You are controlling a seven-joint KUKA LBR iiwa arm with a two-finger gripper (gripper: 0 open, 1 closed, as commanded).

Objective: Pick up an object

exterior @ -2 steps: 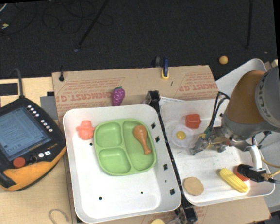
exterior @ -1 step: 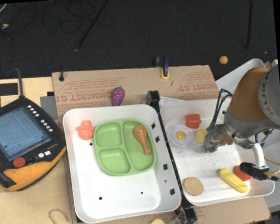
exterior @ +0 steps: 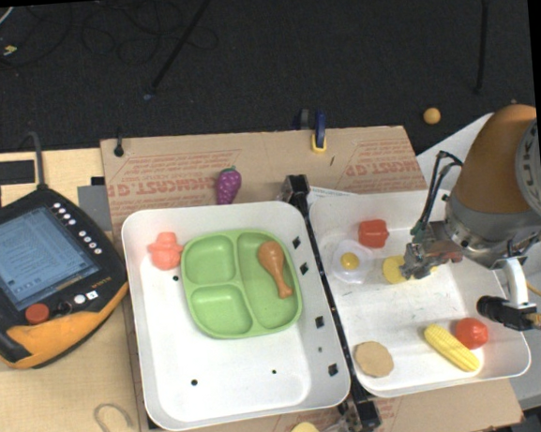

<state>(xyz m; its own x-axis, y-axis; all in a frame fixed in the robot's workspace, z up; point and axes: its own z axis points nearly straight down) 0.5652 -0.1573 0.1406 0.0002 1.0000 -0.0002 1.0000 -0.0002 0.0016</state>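
Cardboard sheeting (exterior: 182, 176) is laid under the two white bins, and reversed, upside-down lettering resembling "CHEMCAST" is printed on it. The gripper (exterior: 416, 265) is seen low in the right bin (exterior: 496, 374), and whether it is open, or has hold of anything, cannot be told. A small yellow piece (exterior: 393, 270) lies touching it on its left and is judged the likeliest target; a fried egg toy (exterior: 349, 263) is just beyond, a red block (exterior: 373, 233) up-left. A corn cob (exterior: 451, 348), long axis diagonal, lies below, beside a tomato (exterior: 471, 333).
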